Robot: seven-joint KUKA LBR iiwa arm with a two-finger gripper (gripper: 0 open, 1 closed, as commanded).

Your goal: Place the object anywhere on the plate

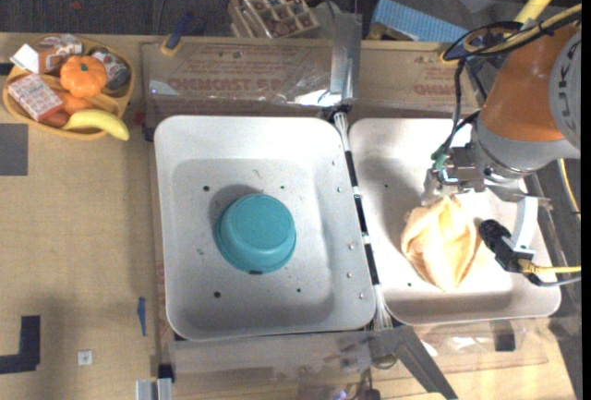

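Tool hangs over yellow cloth; teal plate sits apart.

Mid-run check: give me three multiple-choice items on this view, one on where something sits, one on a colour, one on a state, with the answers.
1. Where is the teal plate?
A. left bin
B. right bin
C. on the bench outside both bins

2. What colour is the crumpled cloth-like object?
A. blue
B. pale yellow
C. black

3. How does the object stand relative to the plate?
A. resting on it
B. leaning against its rim
C. apart from it, in the other bin

Answers: 1 A, the plate lies near the middle of the left bin. 2 B, it looks pale yellow against the white right bin. 3 C, the object lies in the right bin just below the gripper, the bins' walls between it and the plate.
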